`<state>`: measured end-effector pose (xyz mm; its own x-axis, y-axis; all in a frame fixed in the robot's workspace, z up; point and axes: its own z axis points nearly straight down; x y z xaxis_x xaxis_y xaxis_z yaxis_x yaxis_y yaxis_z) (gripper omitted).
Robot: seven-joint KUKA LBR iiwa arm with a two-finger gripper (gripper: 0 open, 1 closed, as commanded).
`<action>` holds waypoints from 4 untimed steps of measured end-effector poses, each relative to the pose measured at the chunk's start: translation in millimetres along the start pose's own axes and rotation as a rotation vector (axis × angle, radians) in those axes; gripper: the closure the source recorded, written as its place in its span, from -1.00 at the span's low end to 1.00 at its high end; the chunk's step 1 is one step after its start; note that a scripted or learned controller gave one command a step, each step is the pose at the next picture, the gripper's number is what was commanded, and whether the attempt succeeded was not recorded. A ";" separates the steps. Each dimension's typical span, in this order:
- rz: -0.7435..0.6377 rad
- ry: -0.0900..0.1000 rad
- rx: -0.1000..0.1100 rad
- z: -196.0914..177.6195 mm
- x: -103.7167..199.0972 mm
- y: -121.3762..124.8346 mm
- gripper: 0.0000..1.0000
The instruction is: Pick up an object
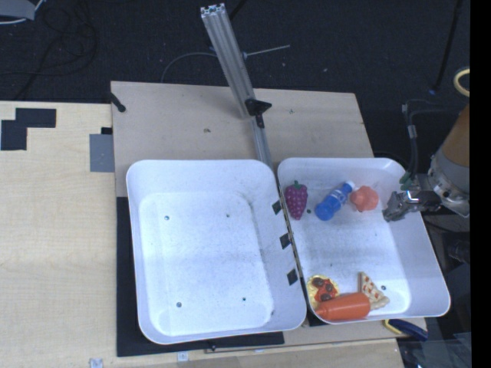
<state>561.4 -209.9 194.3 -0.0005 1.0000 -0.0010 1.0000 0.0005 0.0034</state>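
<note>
the gripper (pixel 398 205), finger state i cannot tell, hovers beside the small orange-red ball (pixel 365 198), likely light, rounded and slippery, best pinched across its middle.

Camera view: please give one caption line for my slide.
Gripper at the right bin's edge, near an orange ball.

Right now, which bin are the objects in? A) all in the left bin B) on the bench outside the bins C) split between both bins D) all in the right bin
D: the purple grapes, blue bottle, orange-red ball, sausage and pizza slice all lie inside the right bin, near its far and near edges.
</note>
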 end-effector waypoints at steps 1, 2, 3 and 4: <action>0.001 0.000 0.000 -54.3 -8.3 7.0 1.00; -0.002 0.001 0.003 -62.2 41.4 -3.3 1.00; -0.003 0.002 0.005 -48.1 92.6 -9.3 1.00; -0.003 0.002 0.003 -56.4 143.7 -17.2 1.00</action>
<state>544.0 -66.2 250.5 -0.0037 1.0000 0.0009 1.0000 0.0037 0.0000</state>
